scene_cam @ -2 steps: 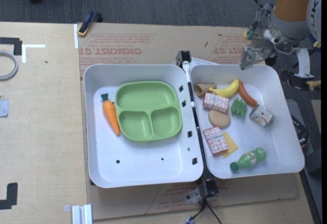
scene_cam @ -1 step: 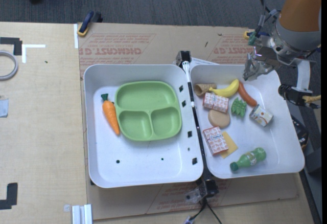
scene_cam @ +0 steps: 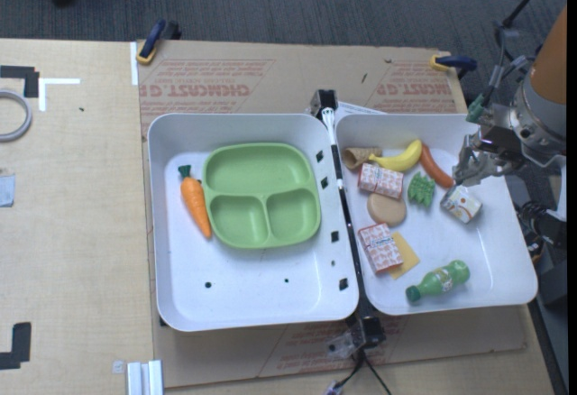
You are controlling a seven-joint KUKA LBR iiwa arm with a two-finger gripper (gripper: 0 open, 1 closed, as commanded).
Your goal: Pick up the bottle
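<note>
A green bottle [scene_cam: 439, 282] lies on its side near the front edge of the right bin [scene_cam: 505, 271], cap pointing left. My gripper [scene_cam: 471, 170] hangs over the right bin's far right part, just above a small white carton [scene_cam: 461, 204]. It is well behind the bottle and apart from it. Nothing shows between its fingers.
The right bin also holds a banana [scene_cam: 401, 157], a red sausage [scene_cam: 435, 167], a green toy [scene_cam: 420, 189], two red-and-white packets [scene_cam: 380, 179], a cookie [scene_cam: 386, 209] and a cheese slice [scene_cam: 407, 253]. The left bin [scene_cam: 243, 289] holds a green divided plate [scene_cam: 262, 195] and a carrot [scene_cam: 195, 203].
</note>
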